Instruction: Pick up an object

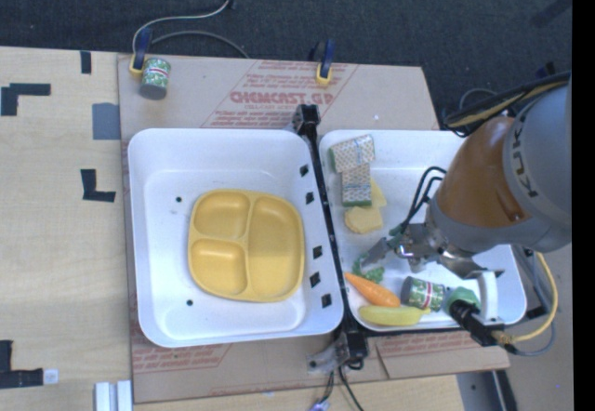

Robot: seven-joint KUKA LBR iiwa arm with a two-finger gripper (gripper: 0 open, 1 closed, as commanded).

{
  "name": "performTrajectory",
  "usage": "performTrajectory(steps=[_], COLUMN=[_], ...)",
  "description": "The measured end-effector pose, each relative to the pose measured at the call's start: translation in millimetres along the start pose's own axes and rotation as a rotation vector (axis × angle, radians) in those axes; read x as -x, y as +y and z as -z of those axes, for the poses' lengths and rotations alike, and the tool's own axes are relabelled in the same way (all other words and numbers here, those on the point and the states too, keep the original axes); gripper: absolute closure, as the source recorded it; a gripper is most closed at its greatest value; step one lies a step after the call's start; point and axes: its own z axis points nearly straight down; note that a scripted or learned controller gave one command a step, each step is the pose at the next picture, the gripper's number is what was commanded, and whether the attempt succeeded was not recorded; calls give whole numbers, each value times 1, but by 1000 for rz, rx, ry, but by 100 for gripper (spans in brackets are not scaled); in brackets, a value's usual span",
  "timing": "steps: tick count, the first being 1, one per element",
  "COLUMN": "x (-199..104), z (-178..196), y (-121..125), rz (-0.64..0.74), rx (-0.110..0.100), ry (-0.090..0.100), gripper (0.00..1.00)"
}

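The left bin [149,214] holds a yellow divided plate [247,245], lying flat near its middle and well apart from anything the arm is working on. Across the black divider, the right bin [418,153] carries the clutter: a silver-patterned packet [354,167] at the top, a pale yellow sponge-like piece [364,214] just below it, then an orange carrot [371,289] and a yellow banana [390,315] along the near edge, with a small green-labelled can [428,294] lying on its side just beside them.

The gripper [383,251] hangs low over the middle of the right bin, between the sponge-like piece and the carrot; whether its fingers are spread or pressed together I cannot tell — the wrist hides most of them, and nothing shows pinched between them. My reading is that this is the descent stage, with no object yet secured.

The nearest candidate seems to be the carrot. Its long axis runs from upper left to lower right, thick end towards the divider, tip towards the can. The next move likely calls for dropping a little lower and towards the near edge, with the jaws set across that axis rather than along it — and clear of the banana touching its tip
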Motion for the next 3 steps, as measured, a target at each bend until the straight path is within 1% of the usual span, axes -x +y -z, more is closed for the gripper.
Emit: performTrajectory(steps=[1, 2, 3], x=[-4, -32, -4], z=[-19, 65, -33], y=[104, 53, 0], rz=[1, 2, 1], rx=[2, 2, 3], ry=[-1, -1, 0], gripper=[0, 0, 0])
